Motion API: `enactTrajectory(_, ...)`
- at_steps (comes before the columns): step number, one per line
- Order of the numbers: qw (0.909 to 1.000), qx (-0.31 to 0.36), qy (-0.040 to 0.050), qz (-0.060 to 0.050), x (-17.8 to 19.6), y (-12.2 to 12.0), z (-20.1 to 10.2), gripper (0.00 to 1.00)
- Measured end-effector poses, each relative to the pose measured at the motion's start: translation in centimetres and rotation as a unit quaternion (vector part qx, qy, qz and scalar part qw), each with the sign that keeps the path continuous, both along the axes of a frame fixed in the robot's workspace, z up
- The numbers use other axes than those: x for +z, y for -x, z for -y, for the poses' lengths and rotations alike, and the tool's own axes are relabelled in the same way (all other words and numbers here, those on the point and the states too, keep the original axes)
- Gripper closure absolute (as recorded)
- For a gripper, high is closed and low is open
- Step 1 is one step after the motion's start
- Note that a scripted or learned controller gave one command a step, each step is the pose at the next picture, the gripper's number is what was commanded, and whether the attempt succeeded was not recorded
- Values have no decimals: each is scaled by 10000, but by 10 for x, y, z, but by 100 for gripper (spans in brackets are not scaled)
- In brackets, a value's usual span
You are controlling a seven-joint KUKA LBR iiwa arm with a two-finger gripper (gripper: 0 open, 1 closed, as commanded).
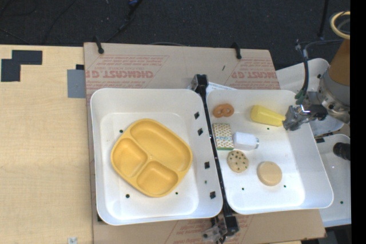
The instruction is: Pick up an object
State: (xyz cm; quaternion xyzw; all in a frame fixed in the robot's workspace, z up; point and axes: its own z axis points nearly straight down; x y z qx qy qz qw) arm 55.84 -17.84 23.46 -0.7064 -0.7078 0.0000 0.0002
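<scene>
Seemingly, the approach step is in hand: the tool [293, 119], whose state cannot be told, is seen at the frame's right, just beside the yellow block [266, 115] in the right bin [309, 191], so lowering and closing is called for next.

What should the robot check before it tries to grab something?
1. Pincer near a target: ok, it sits at the right bin's right edge, beside the yellow block.
2. Pincer open or shut: cannot tell.
3. Pincer holding anything: cannot tell.
4. Block free of neighbours: ok, the pretzel and white piece lie apart from it.
5. Other targets in that bin: ok, cookie and tan disc lie apart.
6. Yellow tray: ok, alone in the left bin.
</scene>
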Motion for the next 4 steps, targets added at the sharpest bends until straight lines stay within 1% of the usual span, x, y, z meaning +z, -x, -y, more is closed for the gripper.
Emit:
enactTrajectory(1,10000,14,-9,-5,1,-13,-44,100)
enactTrajectory(4,10000,14,-6,-10,19,-30,-202,100)
